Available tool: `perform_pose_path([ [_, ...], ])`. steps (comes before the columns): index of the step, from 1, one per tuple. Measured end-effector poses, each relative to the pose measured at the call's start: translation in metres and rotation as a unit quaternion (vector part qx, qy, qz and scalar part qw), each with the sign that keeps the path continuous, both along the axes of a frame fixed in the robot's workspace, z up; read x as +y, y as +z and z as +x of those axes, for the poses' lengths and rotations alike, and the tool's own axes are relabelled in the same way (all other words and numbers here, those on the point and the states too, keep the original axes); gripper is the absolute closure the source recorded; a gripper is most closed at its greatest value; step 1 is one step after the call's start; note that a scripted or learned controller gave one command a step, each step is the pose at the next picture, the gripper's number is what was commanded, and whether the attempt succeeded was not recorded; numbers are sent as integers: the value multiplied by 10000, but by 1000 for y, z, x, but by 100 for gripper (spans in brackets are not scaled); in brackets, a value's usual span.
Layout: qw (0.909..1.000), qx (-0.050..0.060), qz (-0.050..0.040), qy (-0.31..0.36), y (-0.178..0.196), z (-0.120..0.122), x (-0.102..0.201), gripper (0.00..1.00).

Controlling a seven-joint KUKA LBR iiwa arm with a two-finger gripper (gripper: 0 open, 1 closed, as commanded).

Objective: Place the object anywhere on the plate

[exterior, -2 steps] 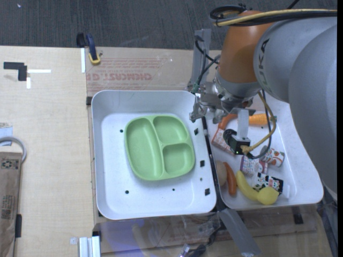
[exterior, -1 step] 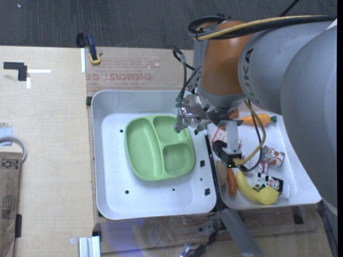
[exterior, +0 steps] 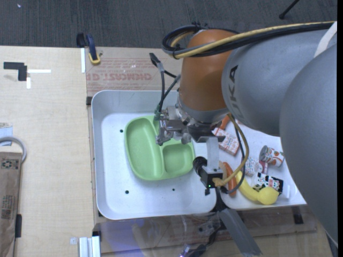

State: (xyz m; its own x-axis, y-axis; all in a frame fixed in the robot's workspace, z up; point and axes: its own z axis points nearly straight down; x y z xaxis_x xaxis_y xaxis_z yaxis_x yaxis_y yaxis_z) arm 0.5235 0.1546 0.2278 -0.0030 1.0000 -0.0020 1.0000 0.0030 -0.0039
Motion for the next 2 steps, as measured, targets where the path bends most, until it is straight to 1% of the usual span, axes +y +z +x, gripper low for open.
perform_pose_path([
  [1, 9936, 6, 4, 1129, -44, 17, 2, 100],
  [2, 9936, 5, 4, 1131, -44, 17, 2, 0],
])
